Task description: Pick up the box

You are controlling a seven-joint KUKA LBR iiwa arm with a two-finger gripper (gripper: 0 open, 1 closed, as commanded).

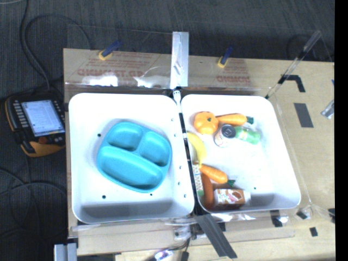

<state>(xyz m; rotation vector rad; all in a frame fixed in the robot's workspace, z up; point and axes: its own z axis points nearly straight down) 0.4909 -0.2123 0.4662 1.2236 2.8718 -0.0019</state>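
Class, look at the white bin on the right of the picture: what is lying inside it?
Inside the right bin: an orange fruit, two carrots, a banana, a green bottle and a brown box near the front wall. Whatever lies beneath these is covered.

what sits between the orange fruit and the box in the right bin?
Camera view: between orange fruit and box lie the banana and a carrot.

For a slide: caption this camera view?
Small brown box lies by toy carrots in the right white bin; blue sectioned tray fills the left.
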